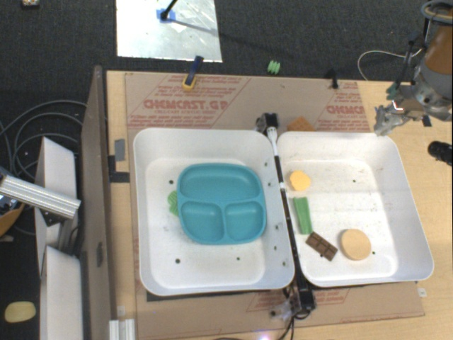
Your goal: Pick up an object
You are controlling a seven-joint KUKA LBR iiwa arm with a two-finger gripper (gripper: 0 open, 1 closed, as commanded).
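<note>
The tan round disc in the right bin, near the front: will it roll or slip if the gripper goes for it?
The tan disc lies flat on the right bin's floor, so it probably won't roll. It looks low and smooth, so fingers may slide off its rim. The brown bar lies close on its left, apart from it, and a push that way might nudge it.
</note>
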